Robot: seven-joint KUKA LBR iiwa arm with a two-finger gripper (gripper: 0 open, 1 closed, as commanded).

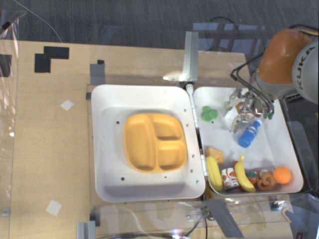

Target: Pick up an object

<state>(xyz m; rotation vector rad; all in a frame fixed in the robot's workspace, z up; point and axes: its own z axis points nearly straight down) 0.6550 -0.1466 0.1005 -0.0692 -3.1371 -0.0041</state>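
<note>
The gripper hangs in the right bin, just above the upper end of a blue bottle. The bottle lies near the bin's middle, its long axis slanting from upper right to lower left, below the gripper and touching or nearly so. Whether the hand is released or clenched I cannot tell.

Two white bins sit side by side on a pale wooden worktop. The left bin holds a yellow divided tray. In the right bin, the arm's gripper hovers just above a blue bottle, near a green toy; a banana and an orange lie along the lower edge.
</note>
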